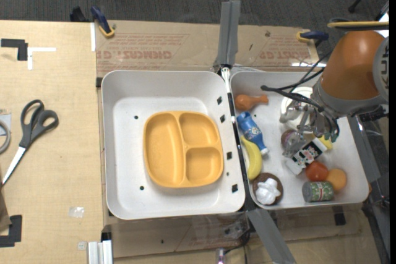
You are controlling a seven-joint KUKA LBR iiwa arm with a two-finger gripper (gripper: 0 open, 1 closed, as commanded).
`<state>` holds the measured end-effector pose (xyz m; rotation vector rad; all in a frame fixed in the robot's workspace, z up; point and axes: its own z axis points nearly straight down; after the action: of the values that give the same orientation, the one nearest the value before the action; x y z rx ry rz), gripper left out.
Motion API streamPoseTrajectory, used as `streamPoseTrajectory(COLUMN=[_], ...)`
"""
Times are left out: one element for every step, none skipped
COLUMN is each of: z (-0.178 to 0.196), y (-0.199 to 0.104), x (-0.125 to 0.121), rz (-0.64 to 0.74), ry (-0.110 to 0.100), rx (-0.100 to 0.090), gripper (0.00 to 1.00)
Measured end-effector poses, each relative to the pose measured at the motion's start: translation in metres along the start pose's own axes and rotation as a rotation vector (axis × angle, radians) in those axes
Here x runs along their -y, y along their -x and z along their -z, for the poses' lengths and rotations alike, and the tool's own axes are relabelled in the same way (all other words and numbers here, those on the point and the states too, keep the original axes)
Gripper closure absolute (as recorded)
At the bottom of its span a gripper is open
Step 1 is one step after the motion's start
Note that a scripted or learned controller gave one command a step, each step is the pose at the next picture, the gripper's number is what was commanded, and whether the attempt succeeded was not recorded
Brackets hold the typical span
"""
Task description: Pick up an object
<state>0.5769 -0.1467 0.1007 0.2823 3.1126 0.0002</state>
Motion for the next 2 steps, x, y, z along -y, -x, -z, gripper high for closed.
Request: streamPoseTrajectory(z=[0.001, -0.006], y=[-0.010, -0.033], x=[0.025, 0.034], rz=[-0.005, -0.121], ry=[0.000, -0.002], rx=[0.000, -0.011], gripper=[0.00, 0.00])
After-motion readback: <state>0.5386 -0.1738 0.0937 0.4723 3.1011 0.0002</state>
